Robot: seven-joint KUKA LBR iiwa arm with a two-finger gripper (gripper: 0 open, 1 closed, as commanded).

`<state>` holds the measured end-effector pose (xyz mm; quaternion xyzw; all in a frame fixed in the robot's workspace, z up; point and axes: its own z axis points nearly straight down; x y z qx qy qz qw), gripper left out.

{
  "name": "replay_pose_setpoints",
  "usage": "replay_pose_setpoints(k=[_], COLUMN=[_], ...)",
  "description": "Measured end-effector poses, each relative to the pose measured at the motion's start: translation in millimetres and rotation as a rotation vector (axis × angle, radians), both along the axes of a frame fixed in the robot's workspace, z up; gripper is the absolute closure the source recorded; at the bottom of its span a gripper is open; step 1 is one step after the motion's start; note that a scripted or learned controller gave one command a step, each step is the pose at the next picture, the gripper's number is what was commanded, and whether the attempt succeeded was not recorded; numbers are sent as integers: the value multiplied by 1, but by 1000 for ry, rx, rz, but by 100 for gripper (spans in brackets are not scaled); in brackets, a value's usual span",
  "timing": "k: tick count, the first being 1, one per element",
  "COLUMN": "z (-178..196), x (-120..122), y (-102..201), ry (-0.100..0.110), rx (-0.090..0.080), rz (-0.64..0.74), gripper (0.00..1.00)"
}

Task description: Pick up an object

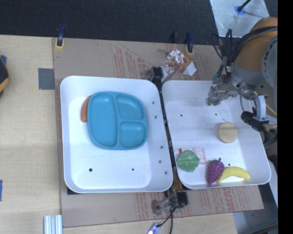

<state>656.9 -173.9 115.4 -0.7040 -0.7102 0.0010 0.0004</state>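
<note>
Hand (216,100), perhaps metal, near round beige disc (227,132)

bins (71,130): white plastic, smooth, slight sheen
divided plate (117,120): blue plastic, smooth, satin finish
bench top (19,145): pale wood look, matt
sheet under bins (112,57): brown cardboard, matt, red print
banana (234,174): yellow plastic look, glossy
grapes (214,170): purple, bumpy, mild gloss
leaf (187,160): green, ribbed, matt
round piece (227,132): beige, looked like unfinished wood, matt
gripper (216,97): grey metal, dull
arm band (256,52): orange, smooth, semi-gloss
floor strip, top of frame (112,6): dark, rough, carpet-like
wrapper, upper centre (178,62): crinkled printed film or paper, cannot tell which
</note>
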Motion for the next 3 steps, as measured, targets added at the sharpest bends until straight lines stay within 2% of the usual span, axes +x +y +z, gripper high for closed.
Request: replay_pose_setpoints(k=[1, 2, 3], z=[114, 49, 88], x=[-47, -73, -66], y=[35, 42, 7], ry=[-2, 3, 0], rx=[1, 0, 0], rz=[-3, -4, -6], gripper=[100, 100, 100])
